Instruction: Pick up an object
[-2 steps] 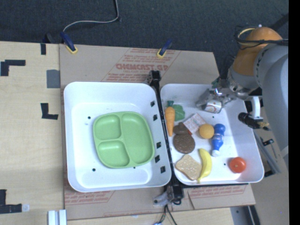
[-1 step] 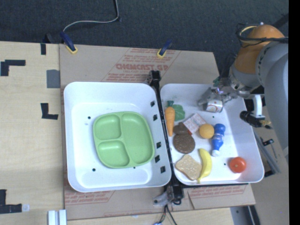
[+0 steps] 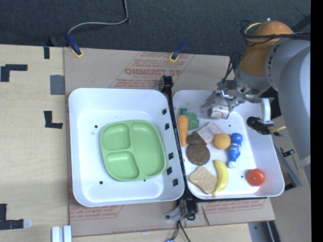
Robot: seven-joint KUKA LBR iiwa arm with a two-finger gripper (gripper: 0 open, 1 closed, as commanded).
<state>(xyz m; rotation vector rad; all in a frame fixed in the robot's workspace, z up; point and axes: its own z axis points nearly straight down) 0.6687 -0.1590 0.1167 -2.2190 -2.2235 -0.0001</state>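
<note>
Food items lie crowded in the right bin (image 3: 262,183), and no single one is marked out as the target: one carrot (image 3: 182,128) along the left wall, one orange ball-like fruit (image 3: 222,141), one blue bottle-shaped toy (image 3: 234,148) with a white base, one dark brown round patty or cookie (image 3: 198,154), one slice of toast (image 3: 203,179), one yellow banana (image 3: 220,175) curving beside the toast, one red tomato (image 3: 256,177) near the lower right corner, and one small pink-and-white packet (image 3: 208,133) between the carrot and the orange fruit. A bit of green (image 3: 182,113) shows above the carrot; what it is cannot be told. The gripper (image 3: 220,109) hangs over the upper part of this bin, above the packet and apart from all the food. Whether it is open or closed cannot be made out, and nothing is seen in its grasp. The left bin (image 3: 83,135) holds one green plate (image 3: 133,149) with three compartments. Both bins sit side by side on a cardboard sheet (image 3: 146,69) on the bench.
</note>
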